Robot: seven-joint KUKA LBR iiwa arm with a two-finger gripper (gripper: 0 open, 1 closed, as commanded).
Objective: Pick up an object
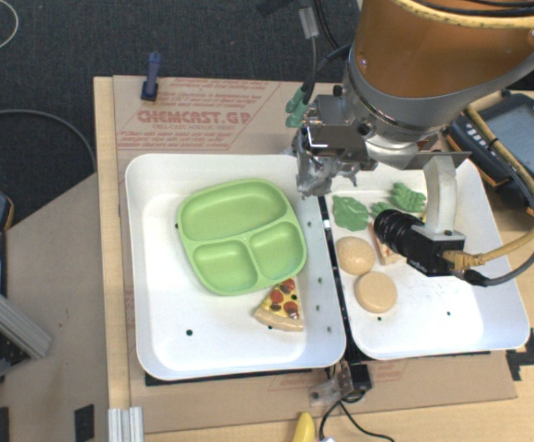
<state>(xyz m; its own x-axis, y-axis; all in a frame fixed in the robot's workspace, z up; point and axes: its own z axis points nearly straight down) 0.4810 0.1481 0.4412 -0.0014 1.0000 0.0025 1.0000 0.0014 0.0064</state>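
Observation:
My gripper [314,179] hangs low over the far end of the divider between the two bins, just past the far right corner of the green divided plate [239,236]. I see nothing held in it. The plate lies in the left bin [152,274] with a toy pizza slice [283,306] at its near right edge. The right bin [451,334] holds a green leafy piece [350,213] just right of the gripper, a second green piece [407,196], and two tan round pieces [354,254] [376,293]. The arm's body hides the right bin's far part.
A black cylinder [414,239] mounted on the wrist juts out over the right bin with a tan cable [511,247] looping off it. A blue clip [150,76] lies on the cardboard sheet [203,109] behind the bins. A dark device [511,141] sits at far right.

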